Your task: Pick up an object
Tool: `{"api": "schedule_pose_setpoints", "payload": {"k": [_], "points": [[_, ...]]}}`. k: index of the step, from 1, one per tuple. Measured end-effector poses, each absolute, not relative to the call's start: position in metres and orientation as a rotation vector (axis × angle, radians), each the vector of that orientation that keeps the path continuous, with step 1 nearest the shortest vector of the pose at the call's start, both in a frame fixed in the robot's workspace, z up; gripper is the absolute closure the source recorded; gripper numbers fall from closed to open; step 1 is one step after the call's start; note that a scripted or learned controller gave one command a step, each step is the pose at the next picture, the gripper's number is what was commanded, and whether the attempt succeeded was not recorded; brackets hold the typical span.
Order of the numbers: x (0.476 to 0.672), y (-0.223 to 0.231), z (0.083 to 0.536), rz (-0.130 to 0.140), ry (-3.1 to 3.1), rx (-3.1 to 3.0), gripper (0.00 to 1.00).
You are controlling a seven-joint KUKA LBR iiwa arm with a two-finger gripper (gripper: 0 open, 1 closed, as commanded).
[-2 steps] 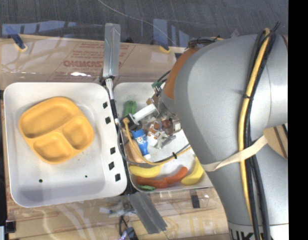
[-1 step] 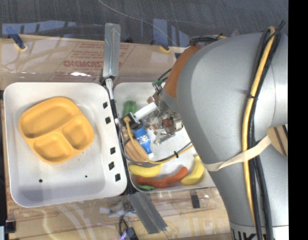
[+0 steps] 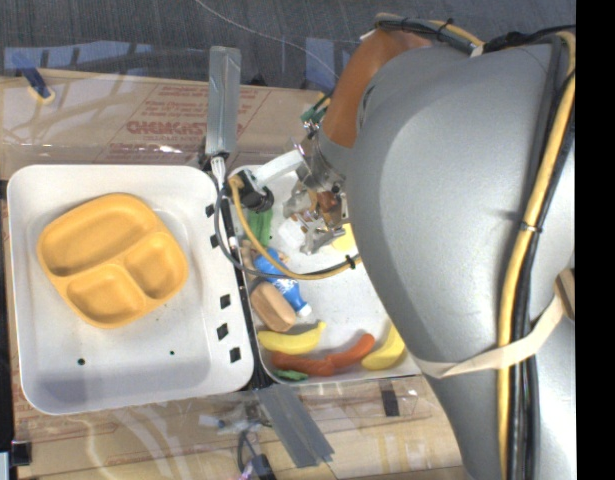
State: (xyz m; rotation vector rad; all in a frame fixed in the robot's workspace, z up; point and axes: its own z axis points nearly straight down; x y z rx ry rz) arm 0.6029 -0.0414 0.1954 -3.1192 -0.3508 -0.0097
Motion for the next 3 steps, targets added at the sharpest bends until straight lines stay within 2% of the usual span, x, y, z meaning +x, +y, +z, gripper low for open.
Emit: {"api": "schedule_pose_setpoints", "payload": {"k": [1, 2, 3], "points": [[0.632, -0.116, 0.131, 0.02, -0.35, -3.12, 1.0], [0.595, -0.08, 0.224, -0.01, -0.33, -3.122, 1.0], [0.569, -0.084, 0.189, 0.013, -0.327, -3.121, 1.0]]}}
